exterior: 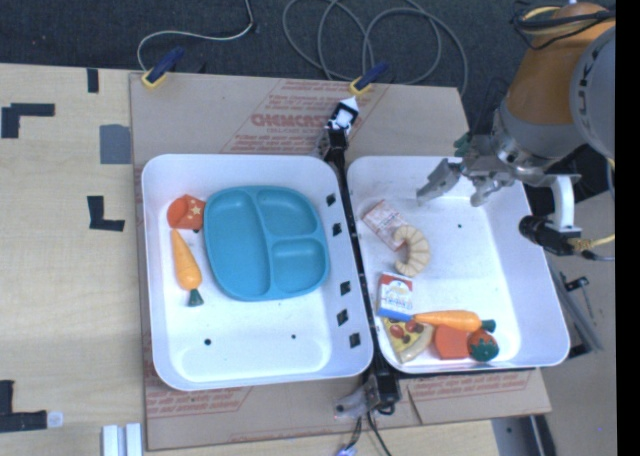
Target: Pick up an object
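Judging by the scene, the task has barely begun: nothing is lifted, and every object lies in a bin on the bench, so the whole pick is left to do. Farthest from the claw, in the left bin, a red tomato sits against the upper left edge of a blue divided plate, with an orange carrot just below it, touching or nearly touching the plate's left side. Across the divider, in the right bin, a small wrapped packet and a pale curled pastry lie touching each other, below and to the left of the claw and nearest to it. Lower still, a red and white carton rests above a pizza slice, and beside those a second carrot lies across the top of an orange block and a red strawberry, all crowded at the near end, well apart from the claw. The claw hovers over the bin's far end with its two fingers spread apart and nothing between them; the spot under it looks bare, so I judge it would have to travel toward the packet or pastry before closing.
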`<state>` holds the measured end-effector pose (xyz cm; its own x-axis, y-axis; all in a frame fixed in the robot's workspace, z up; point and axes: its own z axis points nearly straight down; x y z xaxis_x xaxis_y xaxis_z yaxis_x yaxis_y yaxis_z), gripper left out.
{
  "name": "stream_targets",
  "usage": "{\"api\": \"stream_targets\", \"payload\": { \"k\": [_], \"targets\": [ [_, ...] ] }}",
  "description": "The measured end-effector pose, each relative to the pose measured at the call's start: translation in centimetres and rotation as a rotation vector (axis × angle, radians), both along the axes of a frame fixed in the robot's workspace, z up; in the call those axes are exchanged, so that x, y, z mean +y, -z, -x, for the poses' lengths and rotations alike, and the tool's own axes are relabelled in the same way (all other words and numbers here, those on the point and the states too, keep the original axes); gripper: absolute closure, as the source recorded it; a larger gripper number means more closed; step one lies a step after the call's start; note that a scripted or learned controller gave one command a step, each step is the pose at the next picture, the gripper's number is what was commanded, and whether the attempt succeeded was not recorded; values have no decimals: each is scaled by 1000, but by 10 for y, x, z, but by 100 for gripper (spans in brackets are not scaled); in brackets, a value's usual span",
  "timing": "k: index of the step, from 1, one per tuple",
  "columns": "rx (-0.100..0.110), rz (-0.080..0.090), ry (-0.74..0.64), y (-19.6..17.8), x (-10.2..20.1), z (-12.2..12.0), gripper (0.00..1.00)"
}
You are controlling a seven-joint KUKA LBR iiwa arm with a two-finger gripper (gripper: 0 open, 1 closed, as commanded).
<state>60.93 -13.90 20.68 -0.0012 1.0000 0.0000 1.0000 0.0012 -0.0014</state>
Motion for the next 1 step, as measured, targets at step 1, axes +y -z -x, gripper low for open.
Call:
{"api": "stream_targets", "payload": {
  "k": [1],
  "targets": [
    [4, -1, 1, 108, 19, 3, 0]
  ]
}}
